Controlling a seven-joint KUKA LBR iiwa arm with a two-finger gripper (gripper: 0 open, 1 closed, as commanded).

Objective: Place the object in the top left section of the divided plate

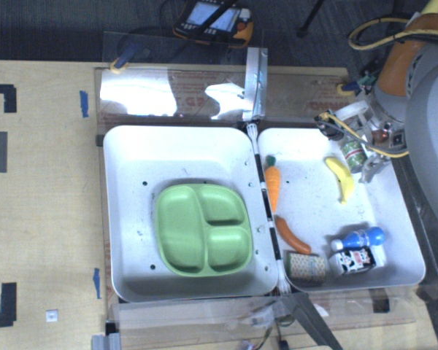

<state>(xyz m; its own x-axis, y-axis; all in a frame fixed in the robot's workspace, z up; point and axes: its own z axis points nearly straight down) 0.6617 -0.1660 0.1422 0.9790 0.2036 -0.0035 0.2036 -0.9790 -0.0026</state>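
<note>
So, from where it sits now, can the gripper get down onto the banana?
Probably yes. The gripper hovers at the right bin's upper right, just beside the banana, which lies alone on bare floor, apart from the carrot, with nothing over it.

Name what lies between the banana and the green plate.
In the camera view, the carrot lies between the banana and the plate, along the right bin's left wall. The raised rims where the two bins meet also cross that stretch.

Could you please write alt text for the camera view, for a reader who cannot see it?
A green divided plastic plate sits in the left white bin. The right white bin holds an orange carrot, a yellow banana and a blue-capped bottle, with the gripper near the banana.
</note>
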